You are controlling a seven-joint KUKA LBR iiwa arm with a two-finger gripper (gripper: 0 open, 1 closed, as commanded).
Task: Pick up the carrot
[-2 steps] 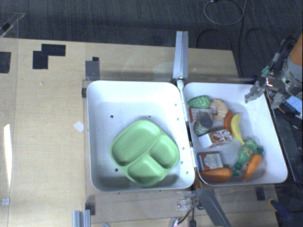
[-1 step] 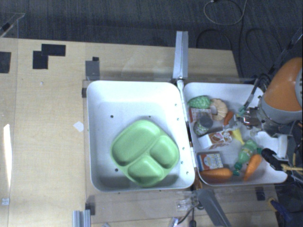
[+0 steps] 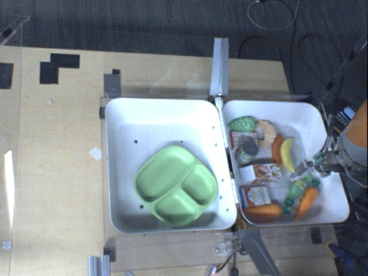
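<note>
Gripper [image 3: 318,164] hangs at the right bin's [image 3: 322,115] three o'clock rim; whether it is spread or clenched I cannot tell. Toward five o'clock the carrot [image 3: 306,202] lies tilted against the wall, green top uppermost, just below the gripper, probably lined up for a descent.

Two white bins: left bin [image 3: 115,154], right bin [image 3: 305,109]. One green divided plate [image 3: 175,186], three compartments, in left bin. In right bin (items crowded, count approximate): one carrot [image 3: 306,203], one banana [image 3: 286,154], one green leafy vegetable [image 3: 242,123], three small printed food boxes [image 3: 257,195], two more orange oblong foods [image 3: 264,212]. One gripper [image 3: 317,163].
</note>
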